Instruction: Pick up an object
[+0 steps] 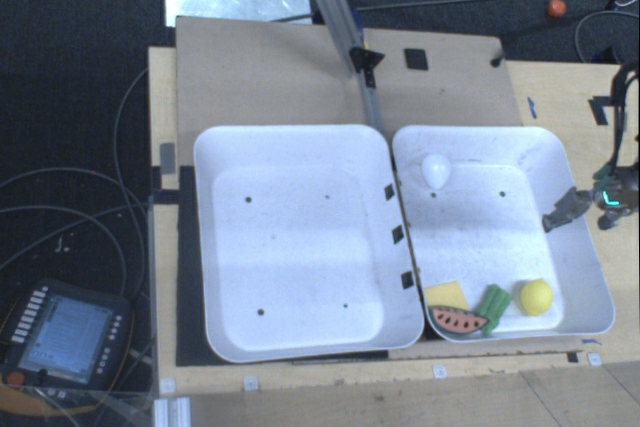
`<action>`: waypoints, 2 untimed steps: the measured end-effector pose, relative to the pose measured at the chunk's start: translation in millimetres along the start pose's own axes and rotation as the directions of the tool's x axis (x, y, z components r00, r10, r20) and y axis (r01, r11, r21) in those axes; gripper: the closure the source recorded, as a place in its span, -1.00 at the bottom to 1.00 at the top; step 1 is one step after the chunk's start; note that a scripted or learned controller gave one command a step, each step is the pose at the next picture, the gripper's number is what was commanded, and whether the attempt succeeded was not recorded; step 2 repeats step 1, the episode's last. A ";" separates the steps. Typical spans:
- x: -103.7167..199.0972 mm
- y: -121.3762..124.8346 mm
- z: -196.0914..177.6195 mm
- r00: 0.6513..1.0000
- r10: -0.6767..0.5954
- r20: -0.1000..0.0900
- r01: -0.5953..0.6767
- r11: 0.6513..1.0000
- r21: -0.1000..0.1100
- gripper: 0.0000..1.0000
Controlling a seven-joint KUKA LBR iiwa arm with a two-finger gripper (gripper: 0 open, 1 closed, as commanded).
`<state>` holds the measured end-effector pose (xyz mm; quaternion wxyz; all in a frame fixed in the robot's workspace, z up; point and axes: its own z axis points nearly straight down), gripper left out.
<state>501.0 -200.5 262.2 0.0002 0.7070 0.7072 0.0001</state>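
The right bin (560, 155) holds several small objects. A white egg-shaped piece (436, 170) lies near its back left corner. Along the front wall sit a yellow wedge (447, 294), a watermelon slice (458, 320), a green piece (493, 306) and a yellow lemon (536, 296). My gripper (585, 213) hangs over the right rim of this bin, well above and to the right of the lemon, with nothing seen in it. A teal light glows on its body.
The left bin (215, 215) lies beside the right one, joined by black clips along the shared wall. A slanted metal pole (335, 5) crosses the back of the bench. Cables hang at the far right.
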 end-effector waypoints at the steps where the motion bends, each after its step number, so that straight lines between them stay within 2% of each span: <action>1: 0.0 0.0 0.0 1.000 0.000 0.000 0.000 1.000 0.000 -1.00; 2: 0.0 0.0 0.0 1.000 0.000 0.000 0.000 1.000 0.000 -1.00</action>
